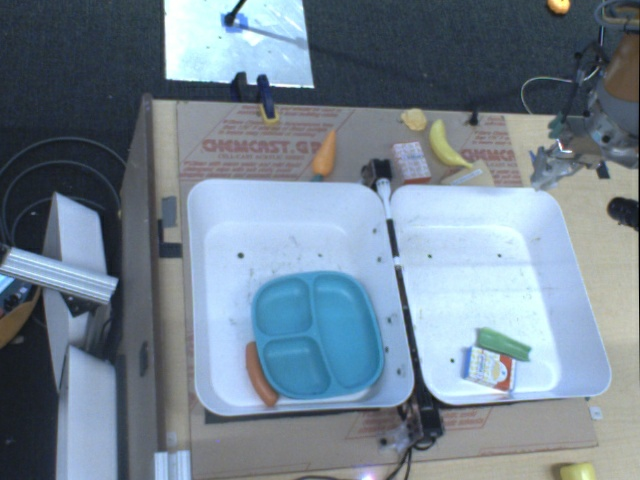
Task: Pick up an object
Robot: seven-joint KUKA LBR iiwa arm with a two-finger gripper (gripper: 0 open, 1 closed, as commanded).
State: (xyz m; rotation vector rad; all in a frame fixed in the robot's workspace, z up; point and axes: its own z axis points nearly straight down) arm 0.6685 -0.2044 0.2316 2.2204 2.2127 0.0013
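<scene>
My gripper point(553, 164) hangs above the far right corner of the right bin point(470, 248), with nothing visibly in it. In that bin's near right part lie a green flat piece point(503, 344) and a small red and white box point(488, 369), touching each other. The left bin point(230, 228) holds a blue divided plate point(318, 333) and an orange sausage point(260, 373) by the plate's near left edge. The gripper is far from all of these.
Behind the bins on the board lie a carrot point(323, 153), a small pink box point(411, 160), a banana point(445, 146) and a yellow lump point(413, 119). A black clamp point(378, 174) sits where the bins meet. Cables loop near the arm point(612, 88).
</scene>
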